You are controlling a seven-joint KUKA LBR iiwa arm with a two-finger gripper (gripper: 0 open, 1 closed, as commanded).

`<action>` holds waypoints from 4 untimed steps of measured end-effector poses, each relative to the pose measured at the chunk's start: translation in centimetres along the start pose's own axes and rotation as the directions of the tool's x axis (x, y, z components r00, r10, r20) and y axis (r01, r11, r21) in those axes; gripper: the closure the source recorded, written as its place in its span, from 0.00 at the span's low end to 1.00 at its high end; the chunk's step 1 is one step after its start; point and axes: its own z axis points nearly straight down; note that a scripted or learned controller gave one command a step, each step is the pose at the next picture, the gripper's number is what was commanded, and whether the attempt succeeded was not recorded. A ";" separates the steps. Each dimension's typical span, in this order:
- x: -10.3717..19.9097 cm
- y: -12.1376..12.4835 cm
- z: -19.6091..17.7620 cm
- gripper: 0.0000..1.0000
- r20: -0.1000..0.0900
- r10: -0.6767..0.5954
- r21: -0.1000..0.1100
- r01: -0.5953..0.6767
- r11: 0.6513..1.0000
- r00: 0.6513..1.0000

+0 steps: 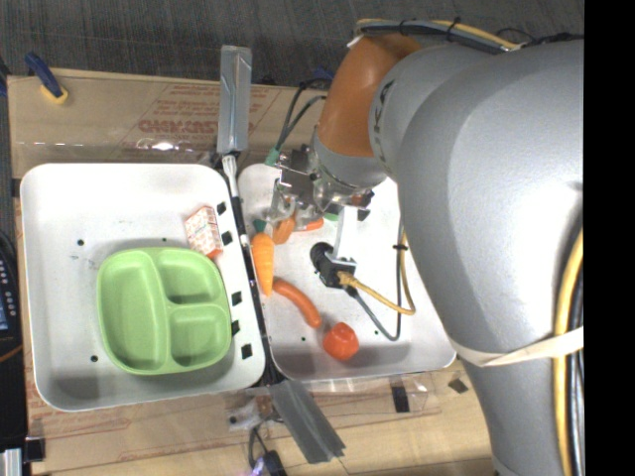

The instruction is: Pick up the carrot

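The carrot (263, 264) is a short orange cone lying against the left wall of the right bin (417, 350), its thick end pointing up the view. My gripper (301, 209) hangs just above and to the right of the carrot's top end, low over the bin floor. A small orange piece (284, 230) shows directly under the gripper, and I cannot tell whether it is part of the carrot or a separate thing. The big grey arm covers most of the right bin.
A long orange-red vegetable (298, 303) and a round red-orange fruit (340, 340) lie below the carrot in the right bin. A black fitting with a yellow cable (332, 264) hangs nearby. The left bin (60, 216) holds a green divided plate (164, 310) and a small printed packet (203, 230).
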 end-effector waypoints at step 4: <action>0.1 6.0 -4.1 0.00 0.002 -0.598 -0.001 0.598 0.802 0.802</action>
